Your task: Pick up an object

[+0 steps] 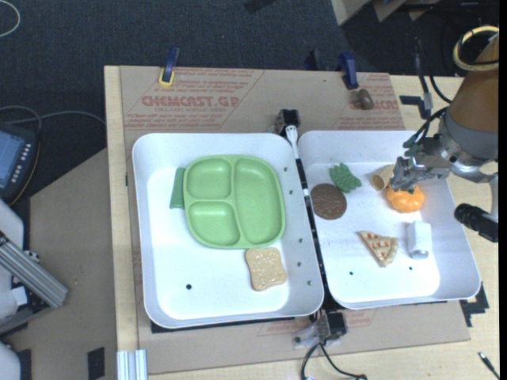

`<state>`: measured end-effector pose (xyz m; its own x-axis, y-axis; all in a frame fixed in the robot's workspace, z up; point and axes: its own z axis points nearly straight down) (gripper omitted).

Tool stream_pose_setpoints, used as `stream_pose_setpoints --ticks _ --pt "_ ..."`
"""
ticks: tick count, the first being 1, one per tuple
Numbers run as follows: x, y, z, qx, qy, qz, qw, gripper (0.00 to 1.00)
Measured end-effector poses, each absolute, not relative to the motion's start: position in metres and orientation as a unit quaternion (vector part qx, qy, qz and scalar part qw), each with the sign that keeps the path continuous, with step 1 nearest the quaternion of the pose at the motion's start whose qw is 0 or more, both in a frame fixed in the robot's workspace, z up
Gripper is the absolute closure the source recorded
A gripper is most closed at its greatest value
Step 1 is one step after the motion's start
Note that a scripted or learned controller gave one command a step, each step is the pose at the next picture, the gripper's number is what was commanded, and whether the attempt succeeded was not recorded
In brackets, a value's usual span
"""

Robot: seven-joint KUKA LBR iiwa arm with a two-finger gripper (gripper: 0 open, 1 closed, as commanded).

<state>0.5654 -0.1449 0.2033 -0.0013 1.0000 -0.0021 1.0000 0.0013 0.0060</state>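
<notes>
My gripper point(407, 182) hangs low over the right bin point(444, 287), near its far right side. Directly beneath it, touching or nearly touching, sits an orange fruit point(405, 201) on the bin floor. A small tan piece point(380, 180) lies just left of the gripper, partly hidden by it. Further left are a green leafy piece point(344, 177) and a brown round patty point(328, 201). Nearer the front lie a waffle-like wedge point(379, 246) and a small white cylinder point(417, 239).
The left bin point(154, 236) holds a green divided plate point(235, 200) and a slice of toast point(265, 268) in front of it. A raised divider point(305, 212) separates the two bins. The arm's grey body point(475, 125) stands over the right bin's far right corner.
</notes>
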Motion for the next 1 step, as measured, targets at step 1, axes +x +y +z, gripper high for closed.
stream_pose_setpoints --ticks 1 --pt "0.5665 -0.1449 0.2266 0.707 0.708 0.0014 0.003 1.0"
